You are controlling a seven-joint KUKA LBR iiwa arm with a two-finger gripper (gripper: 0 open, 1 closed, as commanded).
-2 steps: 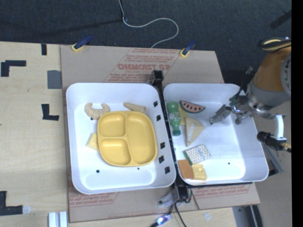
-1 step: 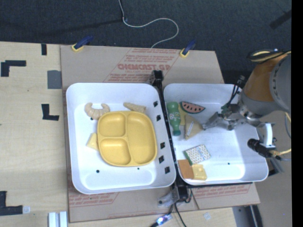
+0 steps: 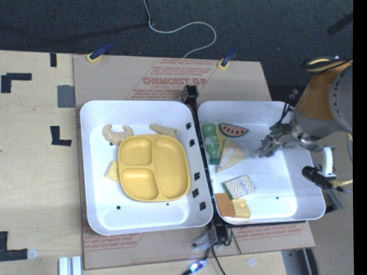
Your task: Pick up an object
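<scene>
We see two white bins (image 3: 94, 153) on a brown cardboard sheet (image 3: 172, 76), which lies on the surface (image 3: 34, 171). Blue and yellow clamps (image 3: 98, 52) hold the sheet's far edge, and a thin white cable (image 3: 189, 26) curls beyond it.

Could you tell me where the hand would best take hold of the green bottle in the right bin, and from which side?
Probably across its middle, from above. The green bottle lies flat against the right bin's left wall, with the pale wedge close on its other side, so straddling its narrow width from overhead looks easiest. The hand is nearby, over the bin's middle.
</scene>
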